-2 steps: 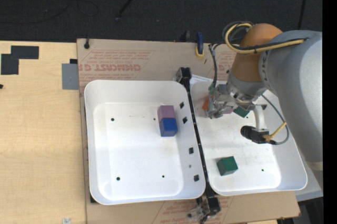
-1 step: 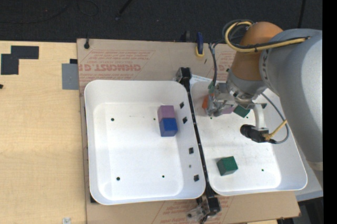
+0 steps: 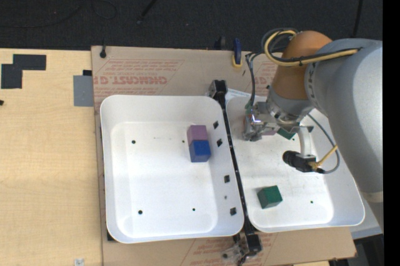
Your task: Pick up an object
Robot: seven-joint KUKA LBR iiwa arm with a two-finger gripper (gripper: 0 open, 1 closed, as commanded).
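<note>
A green block [image 3: 270, 197] lies near the front of the right bin [image 3: 325, 208]. In the left bin [image 3: 125, 196] a purple block [image 3: 197, 133] and a blue block [image 3: 200, 150] sit touching each other, the blue one in front. My gripper [image 3: 254, 129] hangs low over the back left part of the right bin, close to the divider between the bins. It is well behind the green block and to the right of the purple and blue pair. Nothing shows between its tips.
The grey arm with its orange band [image 3: 300, 65] fills the right side above the right bin. Cables loop around the wrist. A black divider rail [image 3: 226, 158] runs between the bins. Brown cardboard [image 3: 144, 74] lies behind the bins.
</note>
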